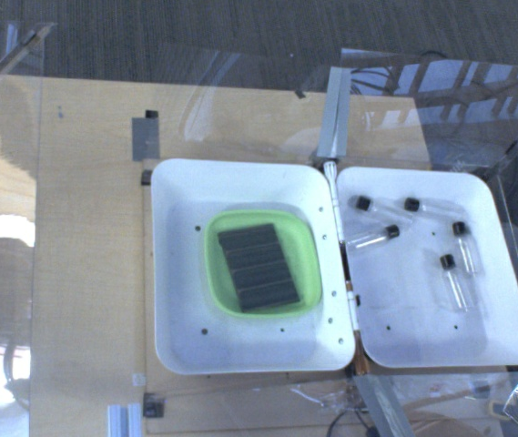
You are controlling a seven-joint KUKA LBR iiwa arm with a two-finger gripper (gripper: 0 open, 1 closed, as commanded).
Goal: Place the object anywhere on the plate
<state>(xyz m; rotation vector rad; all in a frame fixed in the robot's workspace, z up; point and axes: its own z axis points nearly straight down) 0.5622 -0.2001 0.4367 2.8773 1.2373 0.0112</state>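
Tool state is something I cannot tell from my feed, whether it is released or clenched on anything.

What I can read is the layout. Two shallow white bins sit side by side on the wooden desk (76,244), touching along a central seam. The left bin (175,271) holds a green plate (309,279), roughly square with rounded corners, set a little right of the bin's middle. A dark ridged block (259,267) lies flat inside the plate, within its rim, turned slightly so that its long side runs from the upper left to the lower right. Green shows all around the block, so I judge it to be fully on the plate and not overhanging.

The right bin (506,335) carries five small clear vials with black caps. Two lie near its upper left corner, the first (362,203) and the second (411,205) well apart. A third (391,231) lies just below them, its clear body pointing left toward the seam. The last two, one (459,228) and the other (446,261), lie near each other toward the right of the bin, caps up-frame and bodies running down-frame.

A grey metal post (334,116) rises from the seam at the top of the bins. Dark carpet (195,16) fills the upper frame beyond the desk.
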